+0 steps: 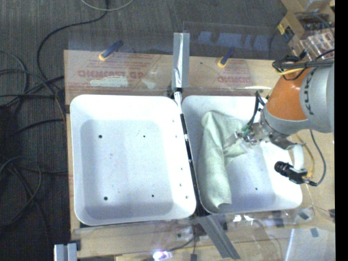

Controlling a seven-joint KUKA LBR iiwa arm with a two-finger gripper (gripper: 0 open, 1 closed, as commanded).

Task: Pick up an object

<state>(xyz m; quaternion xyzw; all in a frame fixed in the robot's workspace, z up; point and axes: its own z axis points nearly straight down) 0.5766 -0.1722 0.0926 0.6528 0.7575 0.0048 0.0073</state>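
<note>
Gripper lowered over right bin, at upper edge of pale cloth; cloth fold seemingly pinched for lifting, finger opening not discernible.

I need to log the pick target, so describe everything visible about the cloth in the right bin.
The cloth is pale greenish-white, soft-looking fabric, crumpled into a long bundle. It lies in the left part of the right bin, running from near the far wall to the near wall. A fold at its upper right stretches toward the gripper, which sits right at that fold; an actual grip cannot be confirmed.
</note>
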